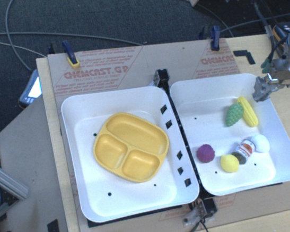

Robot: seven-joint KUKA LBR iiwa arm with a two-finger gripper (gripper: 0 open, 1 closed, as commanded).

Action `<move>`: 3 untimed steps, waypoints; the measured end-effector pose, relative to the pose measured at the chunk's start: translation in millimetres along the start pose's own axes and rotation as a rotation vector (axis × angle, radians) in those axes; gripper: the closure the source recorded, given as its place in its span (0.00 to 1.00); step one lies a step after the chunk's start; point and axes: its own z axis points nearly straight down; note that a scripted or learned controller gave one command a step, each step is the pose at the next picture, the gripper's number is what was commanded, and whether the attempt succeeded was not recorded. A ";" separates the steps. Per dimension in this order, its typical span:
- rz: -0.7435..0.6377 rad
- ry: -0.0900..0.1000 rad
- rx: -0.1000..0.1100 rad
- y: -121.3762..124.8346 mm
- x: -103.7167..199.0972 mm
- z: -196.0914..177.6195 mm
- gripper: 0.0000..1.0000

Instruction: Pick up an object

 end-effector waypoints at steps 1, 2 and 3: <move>-0.005 0.003 0.004 7.4 53.5 -3.9 1.00; -0.004 0.003 0.008 10.2 106.5 -4.6 1.00; -0.004 0.004 0.008 15.1 158.5 -2.3 1.00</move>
